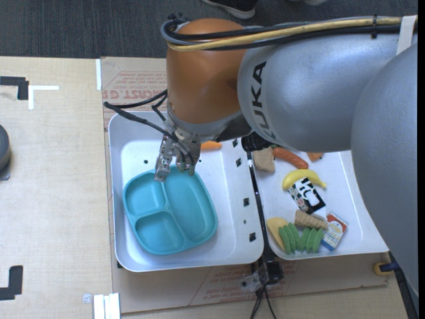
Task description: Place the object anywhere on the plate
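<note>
The tool (175, 163) hangs over the far edge of the blue plate (170, 212), which lies in the left bin (226, 244). Its two fingers (162, 168) point down and stand slightly apart, and nothing shows between them, so it looks open and empty-handed. The plate has three compartments, all bare blue.

Which object the task means is hard to say. The likely candidates lie in the right bin (362, 234): a banana (303, 178), a black-and-white piece (308, 196) just beside it, a bundle of green beans (299, 238), a yellow wedge (275, 228), a small red-and-white carton (334, 231) and a tan block (263, 159) by the divider. An orange carrot-like piece (289, 155) lies at the far side. A small orange bit (210, 146) also shows in the left bin, just behind the tool and partly under the arm (299, 92).

If an object is to go on the plate, the judgement is that a pick still has to be made. To do it well, the tool should descend squarely over one clearly separate item, such as the banana, not the crowded near cluster where items touch. Then it should carry across the divider high enough to clear both rims and release low over the large compartment, so the thing does not bounce out.
</note>
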Motion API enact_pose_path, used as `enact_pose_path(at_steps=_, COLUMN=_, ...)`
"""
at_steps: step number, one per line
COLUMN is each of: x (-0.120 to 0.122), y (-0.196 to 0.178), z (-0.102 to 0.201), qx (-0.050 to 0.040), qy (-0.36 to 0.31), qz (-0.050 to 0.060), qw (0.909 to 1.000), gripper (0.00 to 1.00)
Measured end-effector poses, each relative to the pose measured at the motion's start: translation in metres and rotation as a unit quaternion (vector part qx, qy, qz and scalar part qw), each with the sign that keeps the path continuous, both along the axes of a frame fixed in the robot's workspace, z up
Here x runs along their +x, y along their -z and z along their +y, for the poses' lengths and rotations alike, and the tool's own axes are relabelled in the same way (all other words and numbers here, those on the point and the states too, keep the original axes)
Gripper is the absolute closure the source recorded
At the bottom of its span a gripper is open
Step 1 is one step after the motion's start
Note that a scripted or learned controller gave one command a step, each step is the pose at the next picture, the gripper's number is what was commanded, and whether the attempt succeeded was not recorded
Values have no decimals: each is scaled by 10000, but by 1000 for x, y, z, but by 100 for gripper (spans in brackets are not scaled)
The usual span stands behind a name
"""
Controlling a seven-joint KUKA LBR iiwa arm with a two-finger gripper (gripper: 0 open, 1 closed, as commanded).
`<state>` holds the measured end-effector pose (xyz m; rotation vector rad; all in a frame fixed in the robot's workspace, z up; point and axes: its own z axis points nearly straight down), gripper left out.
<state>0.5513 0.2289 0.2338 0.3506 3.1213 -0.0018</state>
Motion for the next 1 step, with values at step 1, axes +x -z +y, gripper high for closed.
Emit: enact_pose_path(at_steps=1, x=0, y=0, z=0, qx=0, qy=5, qz=0, qw=10000, gripper=0)
